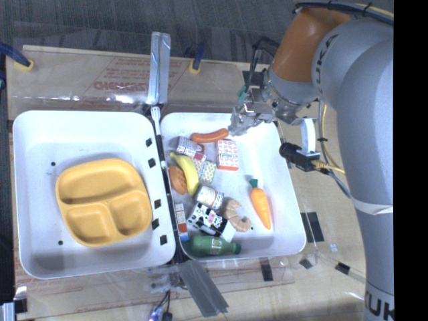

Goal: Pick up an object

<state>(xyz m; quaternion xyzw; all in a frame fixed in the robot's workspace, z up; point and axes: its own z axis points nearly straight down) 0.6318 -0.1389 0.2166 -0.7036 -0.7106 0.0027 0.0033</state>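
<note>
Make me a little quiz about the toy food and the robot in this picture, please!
1. True or false: the yellow tray lies in the right bin.
2. Which food lies nearest the tool?
A. carrot
B. sausage
C. green bottle
3. Fill in: the banana lies in the ___ bin.

Key
1. False: it lies in the left bin.
2. B: the sausage sits by the right bin's far edge, just below the tool.
3. Right.
</note>
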